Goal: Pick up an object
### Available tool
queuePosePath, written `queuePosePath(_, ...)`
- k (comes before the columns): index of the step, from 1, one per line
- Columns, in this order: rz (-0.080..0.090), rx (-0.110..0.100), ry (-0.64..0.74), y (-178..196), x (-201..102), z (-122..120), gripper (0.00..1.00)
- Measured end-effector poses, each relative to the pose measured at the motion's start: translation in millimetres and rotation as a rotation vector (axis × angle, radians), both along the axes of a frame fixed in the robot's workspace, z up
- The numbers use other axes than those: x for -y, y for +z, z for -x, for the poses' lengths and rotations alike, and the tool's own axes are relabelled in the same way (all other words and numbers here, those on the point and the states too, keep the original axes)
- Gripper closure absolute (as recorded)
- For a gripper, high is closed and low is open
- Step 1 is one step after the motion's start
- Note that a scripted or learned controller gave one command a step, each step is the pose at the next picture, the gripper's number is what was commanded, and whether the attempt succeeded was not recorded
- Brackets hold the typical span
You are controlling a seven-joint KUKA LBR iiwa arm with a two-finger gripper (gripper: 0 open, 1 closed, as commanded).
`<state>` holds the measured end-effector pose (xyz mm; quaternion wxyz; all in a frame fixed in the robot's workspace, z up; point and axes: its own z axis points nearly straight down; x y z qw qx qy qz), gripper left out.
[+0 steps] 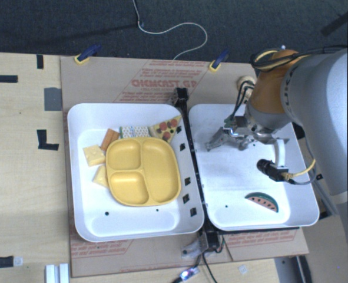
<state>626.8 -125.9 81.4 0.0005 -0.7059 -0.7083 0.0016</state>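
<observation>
Over in the left bin (82,214), yellow divided plate (143,171) plus snack bits, right bin (297,217) has a watermelon slice (262,202), gripper (235,135) state, can't tell

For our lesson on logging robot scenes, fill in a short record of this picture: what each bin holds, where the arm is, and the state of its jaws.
left bin: yellow divided plate in the middle; several small flat food-like pieces beside its left and upper edges
right bin: watermelon slice toy near the front edge
arm: reaches in from the right, over the right bin
gripper: over the upper part of the right bin, apart from the watermelon slice toy
jaws: cannot tell whether open or shut
held object: none seen
</observation>
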Motion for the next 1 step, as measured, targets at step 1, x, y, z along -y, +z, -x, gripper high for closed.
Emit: queuePosePath(1, -0.001, 0.003, 0.000, 13.2, -0.6, -1.1, 1.00)
